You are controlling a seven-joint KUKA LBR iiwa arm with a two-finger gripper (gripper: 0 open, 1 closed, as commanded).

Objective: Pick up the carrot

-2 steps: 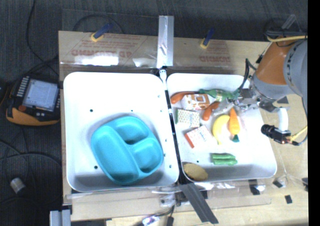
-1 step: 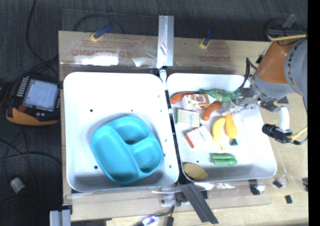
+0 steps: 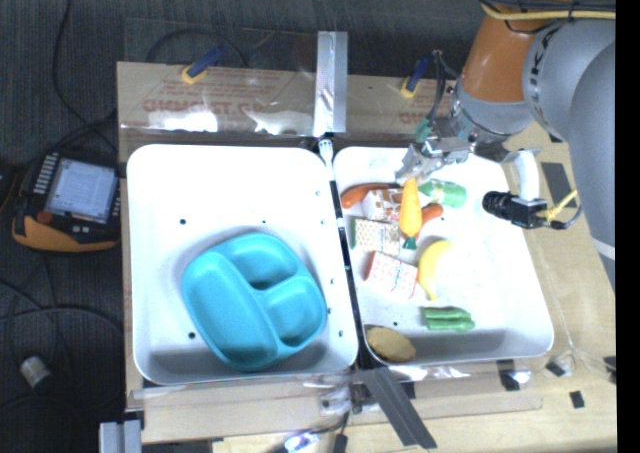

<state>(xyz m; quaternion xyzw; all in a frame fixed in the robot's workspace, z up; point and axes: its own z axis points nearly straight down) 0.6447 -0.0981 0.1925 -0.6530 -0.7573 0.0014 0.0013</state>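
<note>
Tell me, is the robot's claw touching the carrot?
Cannot tell. In the camera view the gripper sits right over the top end of the carrot in the right bin, but the slanted look hides any contact or gap.

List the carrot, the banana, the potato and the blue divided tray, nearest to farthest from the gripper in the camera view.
1. Carrot, hanging upright directly under the gripper, right bin.
2. Banana, middle of the right bin, below the carrot.
3. Potato, the right bin's near-left corner.
4. Blue divided tray, left bin, farthest.
</note>
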